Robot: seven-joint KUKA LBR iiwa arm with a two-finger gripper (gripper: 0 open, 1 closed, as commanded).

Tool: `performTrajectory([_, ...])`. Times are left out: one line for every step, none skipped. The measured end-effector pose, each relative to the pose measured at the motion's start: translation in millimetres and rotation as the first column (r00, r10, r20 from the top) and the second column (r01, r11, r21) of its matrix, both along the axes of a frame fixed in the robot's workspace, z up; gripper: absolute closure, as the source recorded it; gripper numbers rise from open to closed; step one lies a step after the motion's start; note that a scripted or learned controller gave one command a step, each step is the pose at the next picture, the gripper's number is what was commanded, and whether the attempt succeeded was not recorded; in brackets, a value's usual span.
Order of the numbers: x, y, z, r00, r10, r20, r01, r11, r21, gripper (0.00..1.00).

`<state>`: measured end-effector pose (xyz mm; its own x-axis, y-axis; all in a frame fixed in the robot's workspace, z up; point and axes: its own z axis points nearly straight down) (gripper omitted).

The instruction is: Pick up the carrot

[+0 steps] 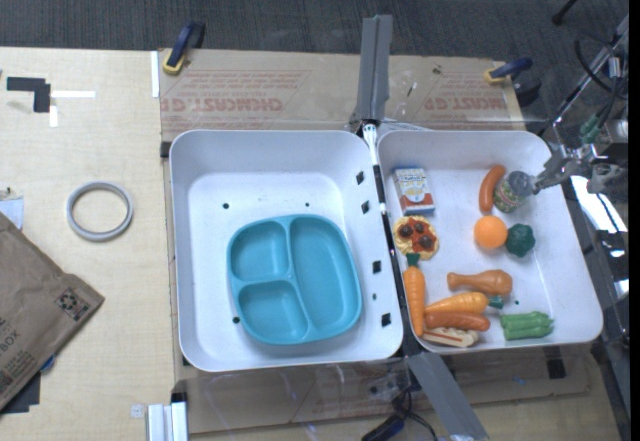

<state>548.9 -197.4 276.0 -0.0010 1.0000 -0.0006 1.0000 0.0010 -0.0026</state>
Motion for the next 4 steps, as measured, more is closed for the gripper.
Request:
performTrajectory([43, -21, -129, 0.997, -0.076, 0.001, 0.076, 0.997, 0.0, 0.0])
performTrajectory([40, 7, -185, 0.961, -0.278, -0.001, 0.278, 0.961, 0.001, 0.0])
performTrajectory([-2, 38, -185, 0.817, -0.576, -0.002, 0.576, 0.817, 0.0, 0.0])
performTrajectory([-2, 38, -177, 0.817, -0.576, -0.004, 0.576, 0.817, -0.001, 1.0])
